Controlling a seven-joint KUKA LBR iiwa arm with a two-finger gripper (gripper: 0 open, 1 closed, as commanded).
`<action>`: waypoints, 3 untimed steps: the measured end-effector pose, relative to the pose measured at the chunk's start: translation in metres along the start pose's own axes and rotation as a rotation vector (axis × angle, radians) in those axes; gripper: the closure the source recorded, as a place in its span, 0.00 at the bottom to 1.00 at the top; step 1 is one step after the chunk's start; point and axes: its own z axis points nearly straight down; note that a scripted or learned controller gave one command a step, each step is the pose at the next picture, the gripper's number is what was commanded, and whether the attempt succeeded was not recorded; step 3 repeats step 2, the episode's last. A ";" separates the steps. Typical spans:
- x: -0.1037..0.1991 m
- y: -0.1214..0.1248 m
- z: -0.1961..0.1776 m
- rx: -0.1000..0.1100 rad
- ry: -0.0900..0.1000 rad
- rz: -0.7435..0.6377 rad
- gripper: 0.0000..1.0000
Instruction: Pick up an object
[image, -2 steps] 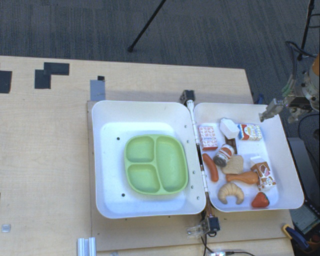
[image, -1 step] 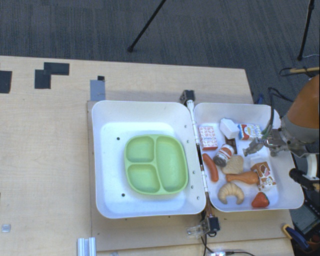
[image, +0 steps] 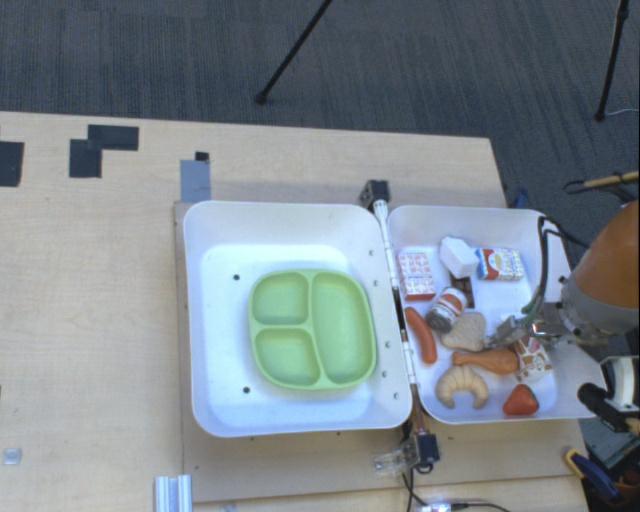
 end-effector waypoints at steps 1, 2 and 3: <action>0.000 0.002 -0.012 -0.006 -0.001 -0.002 1.00; 0.073 -0.011 -0.122 0.001 0.001 -0.003 1.00; 0.073 -0.011 -0.122 0.001 0.001 -0.003 1.00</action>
